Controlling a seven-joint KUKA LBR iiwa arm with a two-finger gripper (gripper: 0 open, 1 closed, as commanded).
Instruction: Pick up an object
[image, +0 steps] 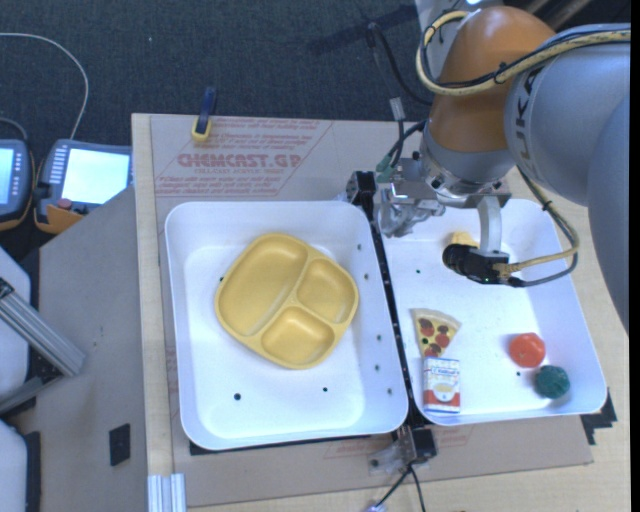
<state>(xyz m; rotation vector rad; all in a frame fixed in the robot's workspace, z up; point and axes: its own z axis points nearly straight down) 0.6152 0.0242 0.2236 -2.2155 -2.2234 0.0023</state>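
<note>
My gripper (401, 214) hangs under the orange wrist band at the far left corner of the right bin (570, 300), close to the divider between the bins. On that bin's floor lie a pizza slice toy (435, 330), a small red and white packet (442, 385), a red ball (527, 349) and a dark green ball (551, 381). A small yellow object (460, 240) sits just right of the gripper, partly hidden by a black part on a cable (476, 265). Nothing is seen held in the gripper.
A yellow divided plate (288, 298) lies in the left bin (190, 330). The arm's grey body covers the right bin's far right corner. A cable loops from the wrist over the bin's far half. A blue and yellow clamp (204, 115) sits on the board behind the bins.
</note>
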